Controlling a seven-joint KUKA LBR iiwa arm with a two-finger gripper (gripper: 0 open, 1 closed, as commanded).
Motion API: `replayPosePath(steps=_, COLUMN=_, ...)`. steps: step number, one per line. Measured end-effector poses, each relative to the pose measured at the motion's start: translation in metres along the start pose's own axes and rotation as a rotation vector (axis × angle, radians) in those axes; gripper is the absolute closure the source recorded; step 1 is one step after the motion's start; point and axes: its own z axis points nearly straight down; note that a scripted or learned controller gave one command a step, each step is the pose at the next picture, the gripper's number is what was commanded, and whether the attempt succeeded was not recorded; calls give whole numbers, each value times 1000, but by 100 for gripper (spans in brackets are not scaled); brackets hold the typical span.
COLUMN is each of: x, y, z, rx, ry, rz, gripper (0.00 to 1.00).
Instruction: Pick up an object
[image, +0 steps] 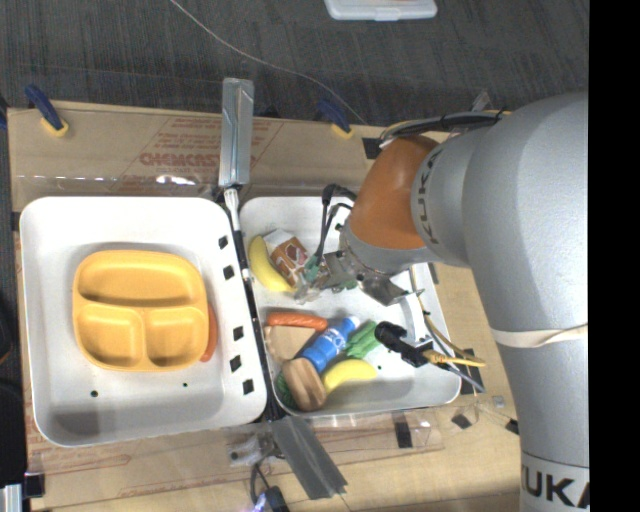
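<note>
A yellow divided tray fills the left bin. The right bin, at centre frame on a cardboard-covered bench, holds a carrot, blue bottle and lemon. The gripper hangs beside the banana; its state I cannot tell.

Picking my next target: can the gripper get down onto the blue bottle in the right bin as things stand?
Probably yes. The blue bottle lies on top of the pile with its upper side uncovered, just below the gripper. The carrot and green item lie close against it, so finger room looks tight.
</note>
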Motion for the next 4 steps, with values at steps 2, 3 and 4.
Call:
replayPosePath(steps=2, x=-18, y=35, z=8, rx=0, ry=0, rz=220, gripper=0)
replayPosePath(steps=3, x=-18, y=34, z=-3, rx=2, ry=1, rz=217, gripper=100)
replayPosePath(steps=4, x=47, y=90, z=-95, rx=-10, ry=0, rz=161, gripper=100)
